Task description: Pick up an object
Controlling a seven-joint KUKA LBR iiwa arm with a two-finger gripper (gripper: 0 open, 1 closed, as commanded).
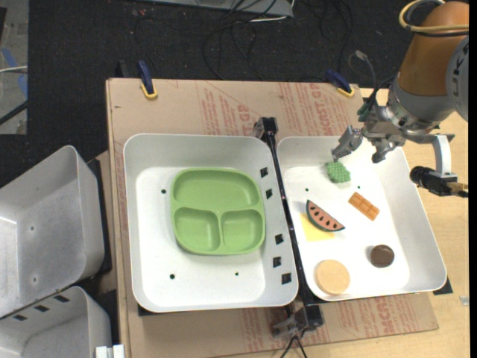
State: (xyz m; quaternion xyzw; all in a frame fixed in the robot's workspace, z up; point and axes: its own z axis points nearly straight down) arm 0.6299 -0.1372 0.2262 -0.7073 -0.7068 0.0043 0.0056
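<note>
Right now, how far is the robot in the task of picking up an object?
Nothing looks picked up yet. The gripper hangs open over the right bin, above the green waffle piece, with nothing between its fingers. The watermelon slice, orange cracker, brown cookie and tan disc lie untouched. Descending, closing and lifting remain.

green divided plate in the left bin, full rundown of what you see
The green divided plate is pale green, rounded-rectangular, and looks like matte plastic. Raised ridges split it into three compartments: one long one along the far side, two smaller ones along the near side. It lies flat and upright on the floor of the left bin, roughly centred, slightly rotated. Only the bin floor touches it. The gripper is over the right bin, well away.
</note>
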